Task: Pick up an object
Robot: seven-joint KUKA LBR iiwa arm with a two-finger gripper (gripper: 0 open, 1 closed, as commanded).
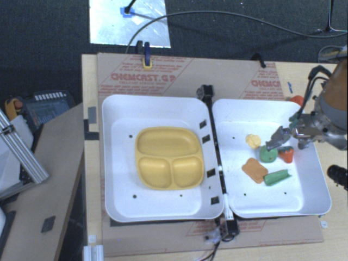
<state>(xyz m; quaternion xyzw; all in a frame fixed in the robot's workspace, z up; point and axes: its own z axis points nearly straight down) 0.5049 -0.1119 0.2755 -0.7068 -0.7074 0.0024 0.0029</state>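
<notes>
Gripper [279, 137] hangs in the right bin [312, 200] just above the round green toy [267, 155] (grip state unreadable). Beside that toy lie a red piece [287, 155], yellow piece [253, 141], orange slab [254, 171] and green pod [276, 176]. Beyond it, the left bin [117, 200] holds a yellow divided tray [167, 157].

Grey arm [331, 118] with orange band, black cable, grey metal tool [280, 139].

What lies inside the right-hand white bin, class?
In the right bin: a yellow piece, a round green piece, a red piece, an orange flat piece and a long green piece. The tool covers part of the round green piece.
</notes>
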